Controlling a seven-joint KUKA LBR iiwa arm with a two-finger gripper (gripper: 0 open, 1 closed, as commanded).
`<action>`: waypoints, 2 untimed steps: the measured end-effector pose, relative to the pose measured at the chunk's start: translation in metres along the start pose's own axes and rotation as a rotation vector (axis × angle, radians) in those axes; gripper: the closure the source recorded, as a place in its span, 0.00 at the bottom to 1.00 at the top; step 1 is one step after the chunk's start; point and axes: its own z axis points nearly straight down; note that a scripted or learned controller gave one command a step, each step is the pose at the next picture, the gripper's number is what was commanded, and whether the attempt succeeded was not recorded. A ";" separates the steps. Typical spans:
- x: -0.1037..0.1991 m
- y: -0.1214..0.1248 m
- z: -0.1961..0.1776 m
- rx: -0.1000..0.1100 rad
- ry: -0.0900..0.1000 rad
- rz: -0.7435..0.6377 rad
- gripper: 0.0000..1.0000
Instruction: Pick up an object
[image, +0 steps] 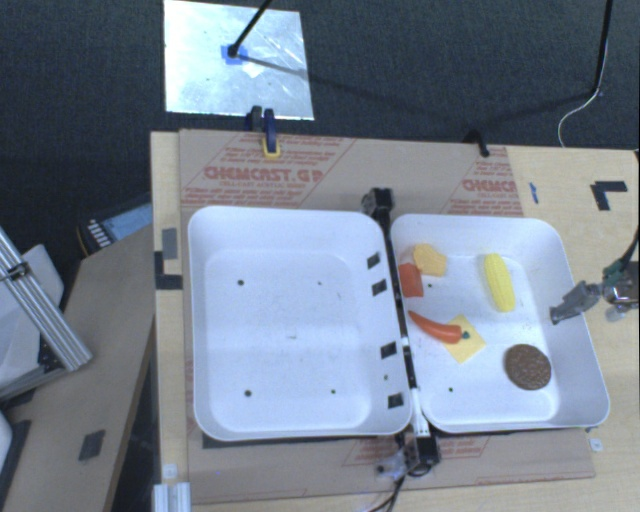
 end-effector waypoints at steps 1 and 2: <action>0.002 0.038 0.125 0.008 0.004 -0.007 0.00; 0.000 0.000 0.051 -0.002 -0.001 0.000 0.00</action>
